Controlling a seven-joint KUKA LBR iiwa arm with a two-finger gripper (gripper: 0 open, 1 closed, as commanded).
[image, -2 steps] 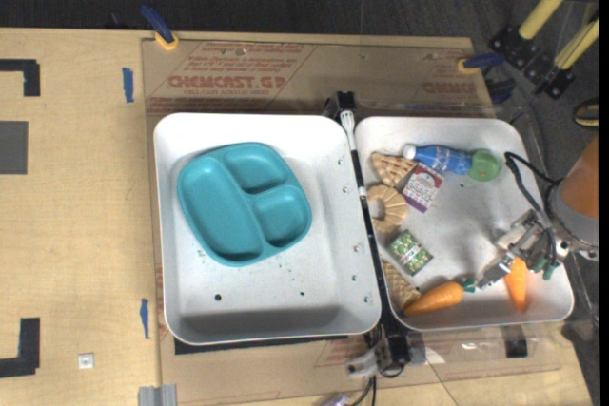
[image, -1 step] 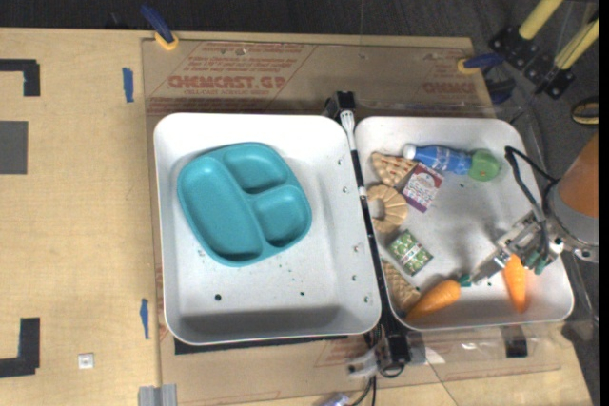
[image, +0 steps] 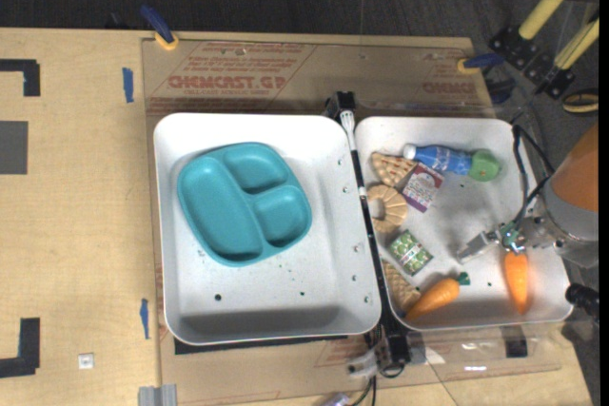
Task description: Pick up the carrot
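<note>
Pincer (image: 515, 244) grips a carrot (image: 517, 280) near the right bin's (image: 457, 322) outer wall.

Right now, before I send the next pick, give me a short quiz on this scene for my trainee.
1. Pick one: the teal divided plate lies in A) the view's left bin, B) the view's right bin, C) on the bench outside both.
2. True or false: the blue bottle lies in the right bin.
3. Fill in: the right bin holds ___ carrots.

Key: 1 A. 2 true. 3 two: one carrot by the bin's near wall, and the other carrot just under the hand in the view.
</note>
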